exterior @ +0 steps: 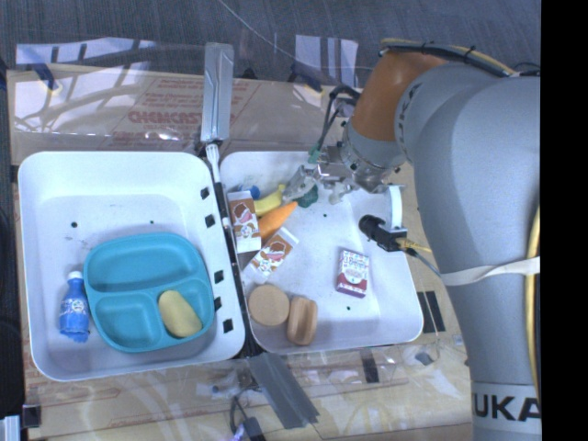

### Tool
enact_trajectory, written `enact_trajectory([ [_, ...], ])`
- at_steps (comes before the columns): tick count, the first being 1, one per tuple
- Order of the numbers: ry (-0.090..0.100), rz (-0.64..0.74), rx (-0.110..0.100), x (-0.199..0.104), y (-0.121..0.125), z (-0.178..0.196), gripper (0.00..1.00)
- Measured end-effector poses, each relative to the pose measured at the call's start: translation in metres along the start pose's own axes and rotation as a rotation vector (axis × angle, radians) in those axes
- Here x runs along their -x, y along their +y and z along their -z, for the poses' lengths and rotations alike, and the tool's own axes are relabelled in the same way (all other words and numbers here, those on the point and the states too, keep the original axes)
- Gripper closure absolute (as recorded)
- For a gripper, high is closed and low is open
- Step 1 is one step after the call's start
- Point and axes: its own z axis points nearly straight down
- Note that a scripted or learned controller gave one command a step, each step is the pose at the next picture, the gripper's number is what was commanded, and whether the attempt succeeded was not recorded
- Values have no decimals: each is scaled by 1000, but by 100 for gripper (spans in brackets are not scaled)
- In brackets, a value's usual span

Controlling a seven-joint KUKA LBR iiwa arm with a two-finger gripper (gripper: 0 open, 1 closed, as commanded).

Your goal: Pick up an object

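The arm point(459, 182) enters from 3 o'clock and reaches over the right bin point(395, 292), with its orange band point(390, 95) toward 12 o'clock. The pincer point(308, 186) sits low over the bin's 11 o'clock corner, directly beside the carrot point(278, 216) and the yellow banana point(269, 199); whether its jaws are apart or together cannot be determined, and no item is visible between them. A small carton point(243, 220) stands against the divider at the bin's 9 o'clock edge, with a snack packet point(272, 254) just below the carrot. A red card box point(354, 272) lies near the bin's centre, well apart from the other items. A round tan disc point(269, 305) and a bread roll point(302, 320) lie touching at 6 o'clock. The left bin point(55, 191) holds a blue divided tray point(129, 283) carrying a yellow potato-like item point(180, 312) in its 5 o'clock compartment; a blue bottle point(74, 308) lies just beside the tray at 9 o'clock.
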Motion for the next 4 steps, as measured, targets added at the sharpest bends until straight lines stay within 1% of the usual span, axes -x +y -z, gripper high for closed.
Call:
enact_trajectory([
  [1,-4,191,14,-10,4,-19,0],
  [2,-5,197,14,-11,5,-8,100],
  [3,-3,-21,22,-79,1,83,100],
  [4,-1,-325,9,-55,-33,23,100],
])
